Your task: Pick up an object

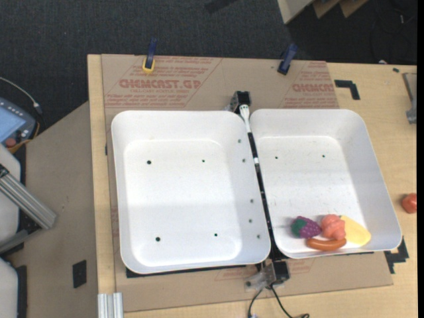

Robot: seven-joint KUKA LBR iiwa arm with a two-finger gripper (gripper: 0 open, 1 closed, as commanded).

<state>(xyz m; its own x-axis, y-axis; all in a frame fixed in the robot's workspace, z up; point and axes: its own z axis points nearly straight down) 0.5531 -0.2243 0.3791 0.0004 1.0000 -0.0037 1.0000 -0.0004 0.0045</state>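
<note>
— Fingers, wide or narrow?
— Cannot tell.
— Objects?
— Right bin (318, 131), five o'clock corner: purple toy grapes (306, 226), a red toy fruit (334, 226), a yellow piece (356, 233) and an orange sausage-shaped toy (326, 244), clustered and touching.
— Left bin (179, 128)?
— At nine o'clock, edge to edge.

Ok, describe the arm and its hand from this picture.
This picture gives me no colours, cables or markings of the arm or hand to report. At the right edge, beside the right bin, sits a small orange-red patch. I cannot tell whether it belongs to the arm or is a loose object.
</note>
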